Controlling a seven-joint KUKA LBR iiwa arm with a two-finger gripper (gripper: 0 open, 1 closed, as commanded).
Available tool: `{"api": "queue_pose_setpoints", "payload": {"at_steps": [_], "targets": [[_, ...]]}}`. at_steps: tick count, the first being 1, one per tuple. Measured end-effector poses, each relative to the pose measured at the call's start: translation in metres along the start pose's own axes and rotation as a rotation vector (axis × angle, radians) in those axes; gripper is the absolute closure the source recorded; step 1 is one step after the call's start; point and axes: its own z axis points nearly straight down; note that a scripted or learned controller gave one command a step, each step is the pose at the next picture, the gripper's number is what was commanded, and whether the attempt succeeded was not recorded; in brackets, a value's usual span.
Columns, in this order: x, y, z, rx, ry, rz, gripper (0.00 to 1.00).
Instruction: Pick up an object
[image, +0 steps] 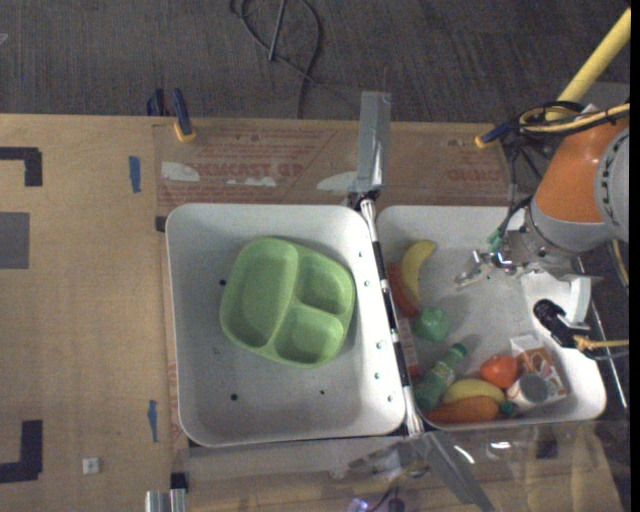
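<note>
The hand (487, 262) is held over the right bin (590, 395)'s upper part, its grip state indiscernible; bare floor is seen beneath it, toys crowded along the lower edge.

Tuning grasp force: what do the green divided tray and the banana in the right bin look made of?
The green divided tray looks like moulded plastic, matte to satin: uniform colour, rounded compartment walls, soft highlights. The banana is probably a plastic toy: even yellow, smooth skin, no blemishes, though the view is too coarse to rule out real fruit. Both bins, such as the right bin, look like smooth white plastic.

Gripper (487, 262) hovers over right bin (590, 400), apparently near banana (415, 262).
</note>
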Motion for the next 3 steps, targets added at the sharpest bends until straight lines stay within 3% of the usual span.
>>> {"api": "queue_pose_setpoints", "payload": {"at_steps": [1,2,3], "targets": [[-0.001,0.001,-0.008,0.0,-0.001,0.0,1.0],[0.046,-0.018,-0.028,0.003,0.002,-0.144,1.0],[0.046,-0.018,-0.028,0.003,0.002,-0.143,0.0]]}}
